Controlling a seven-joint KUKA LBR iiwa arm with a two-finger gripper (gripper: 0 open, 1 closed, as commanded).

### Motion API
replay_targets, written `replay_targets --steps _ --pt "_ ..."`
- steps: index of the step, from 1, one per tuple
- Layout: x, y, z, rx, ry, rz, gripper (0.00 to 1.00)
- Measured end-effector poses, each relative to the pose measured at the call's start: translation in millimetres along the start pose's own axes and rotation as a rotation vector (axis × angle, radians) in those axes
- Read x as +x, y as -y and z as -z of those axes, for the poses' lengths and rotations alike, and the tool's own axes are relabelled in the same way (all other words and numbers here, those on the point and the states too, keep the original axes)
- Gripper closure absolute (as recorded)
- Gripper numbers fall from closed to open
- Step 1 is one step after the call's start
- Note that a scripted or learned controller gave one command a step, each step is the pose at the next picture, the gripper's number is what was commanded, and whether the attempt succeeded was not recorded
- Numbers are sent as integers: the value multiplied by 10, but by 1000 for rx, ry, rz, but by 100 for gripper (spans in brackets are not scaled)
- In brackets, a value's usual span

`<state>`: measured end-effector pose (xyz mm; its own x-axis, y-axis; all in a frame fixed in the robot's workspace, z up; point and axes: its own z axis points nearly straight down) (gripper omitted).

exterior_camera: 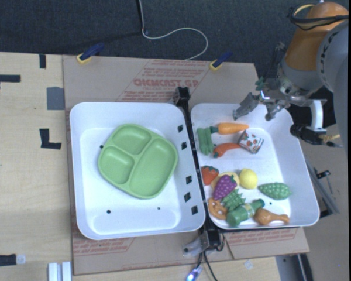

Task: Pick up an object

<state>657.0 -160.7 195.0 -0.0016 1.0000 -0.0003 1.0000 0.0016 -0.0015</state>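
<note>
Cardboard-covered bench (pixel 164 81) under dark floor, with two white bins side by side. Left bin (pixel 85 157) holding a green sectioned plate (pixel 138 160). Right bin (pixel 298 174) crowded with toy food: green beans (pixel 205 140), two carrots (pixel 233 128), a small red-spotted cup (pixel 251 141), a tomato (pixel 209 174), purple grapes (pixel 223 187), a lemon (pixel 248 179), a bumpy green fruit (pixel 274 190), a tan drumstick (pixel 269 218). Gripper (pixel 257 110) poised over the right bin's far edge, fingers spread apart, nothing between them, above the carrots.

Even, fairly bright light, soft shadows inside the white bins (pixel 82 174), slightly soft focus, mild glare on their plastic.
</note>
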Motion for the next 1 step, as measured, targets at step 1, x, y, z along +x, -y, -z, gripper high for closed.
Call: replay_targets --steps 1 --pt "539 485 630 -4 -2 4 0"
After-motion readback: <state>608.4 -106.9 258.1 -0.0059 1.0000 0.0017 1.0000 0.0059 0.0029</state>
